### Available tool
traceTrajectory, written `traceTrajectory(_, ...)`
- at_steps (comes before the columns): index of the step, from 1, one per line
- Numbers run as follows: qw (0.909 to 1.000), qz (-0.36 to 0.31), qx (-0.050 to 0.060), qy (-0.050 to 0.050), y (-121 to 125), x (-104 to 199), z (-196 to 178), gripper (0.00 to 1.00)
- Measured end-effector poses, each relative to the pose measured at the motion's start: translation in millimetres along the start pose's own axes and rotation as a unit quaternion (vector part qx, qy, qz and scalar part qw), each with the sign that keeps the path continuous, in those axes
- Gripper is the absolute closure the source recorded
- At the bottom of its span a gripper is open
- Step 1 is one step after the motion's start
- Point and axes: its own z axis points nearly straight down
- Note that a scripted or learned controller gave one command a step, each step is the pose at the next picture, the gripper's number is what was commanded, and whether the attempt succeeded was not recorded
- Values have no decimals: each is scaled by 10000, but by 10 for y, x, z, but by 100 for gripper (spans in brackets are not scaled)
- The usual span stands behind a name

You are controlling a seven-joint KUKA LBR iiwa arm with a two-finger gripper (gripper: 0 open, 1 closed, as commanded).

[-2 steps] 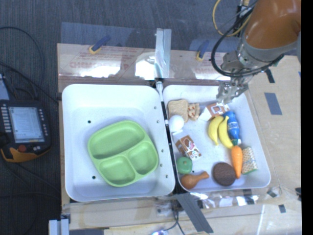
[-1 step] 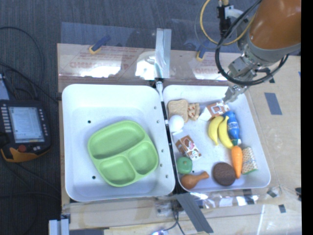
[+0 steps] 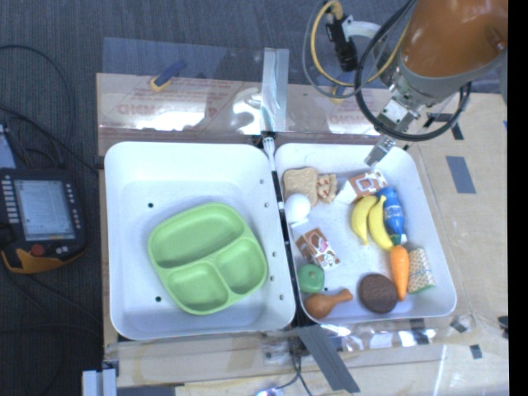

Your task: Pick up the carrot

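Carrot (image 3: 399, 269) squeezed between bananas (image 3: 371, 219) and cookie (image 3: 378, 292); fingers (image 3: 381, 149) at 12 o'clock, opening unclear, may grab neighbour.

This looks like a robot lab, not a home. A big robot arm (image 3: 450, 31) with looped wires (image 3: 330, 48) hangs over a bench (image 3: 190, 106) with two white bins (image 3: 132, 172), and a control pad with a screen (image 3: 41, 213) lies on the grey carpet floor (image 3: 49, 23). The food in the bins looks like toys, and tape marks the bench.
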Motion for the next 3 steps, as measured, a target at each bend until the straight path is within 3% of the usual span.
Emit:
traceTrajectory(1, 9893, -1460, -19, 6, -111, -112, 165, 100)
traceTrajectory(2, 9590, -2835, -10, 13, 281, 255, 253, 100)
traceTrajectory(3, 9582, -2862, 16, 13, 224, 223, 153, 100)
